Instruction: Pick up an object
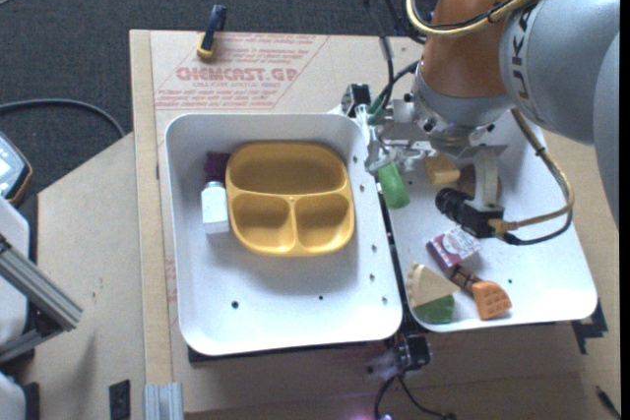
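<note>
A bench (108,241) covered in pale board fills most of the view, seen from above at a slant, with dark carpet beyond its far edge. The grey arm (561,44) with its orange band comes in from the upper right and bends down over the right bin (561,261), hiding much of that bin's far half. The left bin (285,320) is a shallow white tray with rounded corners, and a large yellow divided plate (289,197) lies in the middle of it, with one long compartment on the far side and two smaller ones nearer the camera. Just left of the plate, touching its rim, stands a small white bottle (215,208), and a dark purple object (217,162) peeks out behind it. The gripper (386,162) hangs at the wall shared by the two bins, and a green object (394,185) lies tilted right below it; whether the pincer is released or clenched on this green piece cannot be told from this angle. In the near part of the right bin lie a small packet with purple and white print (453,249), a cream wedge with a green end (429,294), and an orange piece (489,298) just beside it. A small yellow and blue tool (211,32) rests on the printed board behind the bins.
</note>
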Controlling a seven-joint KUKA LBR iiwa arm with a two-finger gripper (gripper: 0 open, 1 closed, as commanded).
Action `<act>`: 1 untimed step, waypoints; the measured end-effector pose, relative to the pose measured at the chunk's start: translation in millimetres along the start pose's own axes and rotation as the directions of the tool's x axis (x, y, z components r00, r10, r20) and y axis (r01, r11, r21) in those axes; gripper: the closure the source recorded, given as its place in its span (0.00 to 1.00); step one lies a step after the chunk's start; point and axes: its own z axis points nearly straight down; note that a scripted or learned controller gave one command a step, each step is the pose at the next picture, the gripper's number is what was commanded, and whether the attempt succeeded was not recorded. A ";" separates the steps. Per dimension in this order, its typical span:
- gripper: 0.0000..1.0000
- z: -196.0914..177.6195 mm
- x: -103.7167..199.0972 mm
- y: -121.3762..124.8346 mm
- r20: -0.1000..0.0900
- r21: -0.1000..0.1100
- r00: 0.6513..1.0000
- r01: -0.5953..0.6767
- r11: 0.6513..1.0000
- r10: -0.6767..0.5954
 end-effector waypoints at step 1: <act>1.00 8.6 10.5 3.0 0.001 0.001 1.000 -0.003 1.000 0.003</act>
